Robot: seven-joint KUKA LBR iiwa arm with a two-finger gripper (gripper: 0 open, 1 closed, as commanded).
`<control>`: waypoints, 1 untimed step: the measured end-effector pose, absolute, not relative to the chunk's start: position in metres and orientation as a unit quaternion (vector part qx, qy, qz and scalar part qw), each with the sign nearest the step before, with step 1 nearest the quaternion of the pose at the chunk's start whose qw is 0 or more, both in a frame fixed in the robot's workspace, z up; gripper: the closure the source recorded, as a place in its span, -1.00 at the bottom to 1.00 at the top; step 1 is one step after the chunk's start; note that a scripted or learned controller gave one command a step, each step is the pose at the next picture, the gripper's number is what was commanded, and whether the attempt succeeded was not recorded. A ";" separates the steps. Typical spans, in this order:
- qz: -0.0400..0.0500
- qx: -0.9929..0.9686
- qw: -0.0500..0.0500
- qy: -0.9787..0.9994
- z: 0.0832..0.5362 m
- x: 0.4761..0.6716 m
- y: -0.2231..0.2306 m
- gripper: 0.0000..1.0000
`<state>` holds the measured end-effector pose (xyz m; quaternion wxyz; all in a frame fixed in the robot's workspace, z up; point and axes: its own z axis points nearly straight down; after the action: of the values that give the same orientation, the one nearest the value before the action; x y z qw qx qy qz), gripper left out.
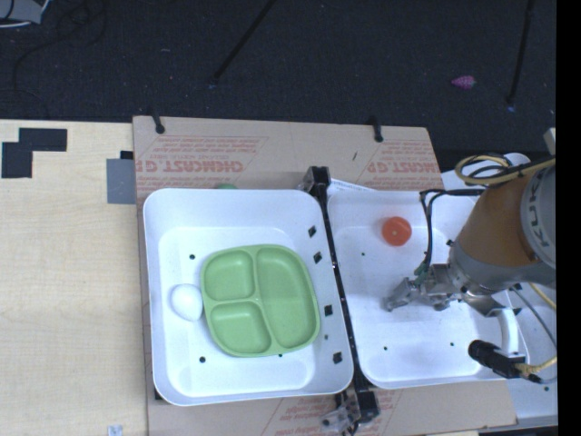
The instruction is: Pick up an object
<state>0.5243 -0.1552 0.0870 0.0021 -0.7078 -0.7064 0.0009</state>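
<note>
A small orange-red ball [396, 232] is lying in the right bin [381, 357], near its back wall. It is round, so no long side is being offered, and it can be grabbed from any way. The gripper [399, 299] is being held low over the middle of the same bin, and the ball is sitting just behind it, toward the back edge. Nothing is being held between its tips; whether they are spread or pressed together cannot be told, because they are small and blurry here. The grey arm [495, 234] is reaching in from the right. In the left bin [172, 371] a green plate [260, 300] with three parts is resting, and a white egg-like thing [187, 302] is touching its left side. On the cardboard [272, 157] under the bins, red upside-down letters are being shown, but they are too faint to be read for sure.
</note>
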 end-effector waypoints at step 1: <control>0.000 -0.709 0.001 -0.705 0.099 0.525 -0.156 1.00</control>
<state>0.5253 -0.1562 0.0988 0.0012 -0.7093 -0.7049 0.0001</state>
